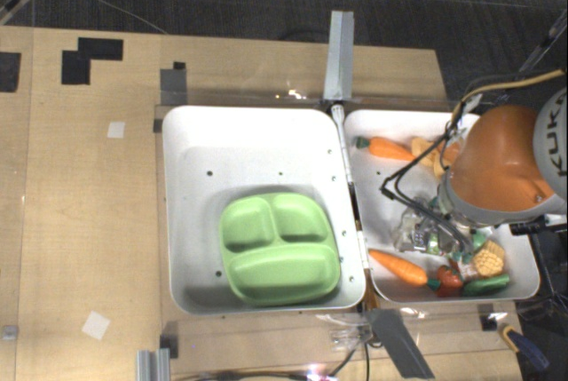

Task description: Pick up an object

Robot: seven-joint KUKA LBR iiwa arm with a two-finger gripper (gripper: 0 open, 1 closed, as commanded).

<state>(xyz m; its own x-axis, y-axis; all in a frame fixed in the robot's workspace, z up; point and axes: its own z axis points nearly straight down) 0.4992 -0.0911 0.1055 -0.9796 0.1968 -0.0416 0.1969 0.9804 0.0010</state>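
The right bin point(380, 193) holds toy food. One orange carrot point(389, 148) lies near its far edge and a second carrot point(399, 266) lies near its front edge. A yellow corn cob point(488, 261), a red piece point(449, 280) and a green piece point(486, 285) sit in the front right corner. My gripper point(424, 235) is low in this bin, just above the front carrot and left of the corn. The arm's orange band point(501, 162) hides much of the bin's right half.
The left bin point(191, 148) carries a green divided tray point(279, 248) in its front half. A metal post point(338, 59) stands behind the wall between the bins. Cables loop around the wrist.
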